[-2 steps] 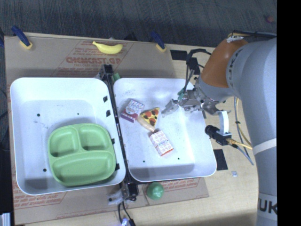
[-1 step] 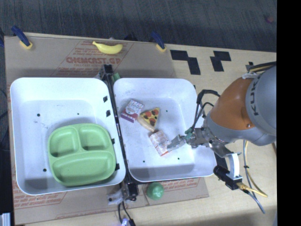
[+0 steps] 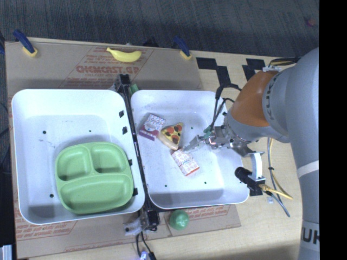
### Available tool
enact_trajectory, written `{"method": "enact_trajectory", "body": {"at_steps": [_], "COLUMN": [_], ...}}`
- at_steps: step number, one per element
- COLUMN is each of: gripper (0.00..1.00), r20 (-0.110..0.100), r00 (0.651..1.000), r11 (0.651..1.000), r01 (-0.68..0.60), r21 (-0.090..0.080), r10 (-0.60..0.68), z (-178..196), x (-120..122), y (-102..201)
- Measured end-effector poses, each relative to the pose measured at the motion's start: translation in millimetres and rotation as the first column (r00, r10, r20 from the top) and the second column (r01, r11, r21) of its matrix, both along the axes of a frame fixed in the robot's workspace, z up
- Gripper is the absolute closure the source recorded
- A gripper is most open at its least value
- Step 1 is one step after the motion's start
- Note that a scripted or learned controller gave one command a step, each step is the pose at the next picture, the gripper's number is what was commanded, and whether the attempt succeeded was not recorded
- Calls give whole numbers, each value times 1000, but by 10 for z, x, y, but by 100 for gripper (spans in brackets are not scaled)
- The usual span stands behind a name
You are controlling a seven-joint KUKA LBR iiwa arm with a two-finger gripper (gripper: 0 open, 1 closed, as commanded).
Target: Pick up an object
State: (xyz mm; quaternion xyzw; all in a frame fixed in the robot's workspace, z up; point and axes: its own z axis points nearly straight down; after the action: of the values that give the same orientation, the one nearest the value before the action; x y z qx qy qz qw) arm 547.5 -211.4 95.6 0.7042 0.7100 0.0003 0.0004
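The right bin holds three small items. A pink and white packet lies at the upper left, a toy pizza slice just right of it, and a red and white packet below them. My gripper reaches in from the right, low over the bin floor. Its tip sits just right of the pizza slice and just above the red and white packet. Nothing appears lifted off the bin floor.
The left bin carries a green divided plate. A yellow banana lies on the cardboard behind the bins, and a green ball sits in front of the right bin. Blue clamps hold the cardboard's back edge.
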Motion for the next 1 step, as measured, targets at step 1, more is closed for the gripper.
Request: {"method": "enact_trajectory", "body": {"at_steps": [1], "gripper": [0], "r20": [7], "r00": [1000], "r11": [1000], "r01": [0], "r21": [-2], "r10": [0], "z": [7], "x": [569], "y": [560]}}
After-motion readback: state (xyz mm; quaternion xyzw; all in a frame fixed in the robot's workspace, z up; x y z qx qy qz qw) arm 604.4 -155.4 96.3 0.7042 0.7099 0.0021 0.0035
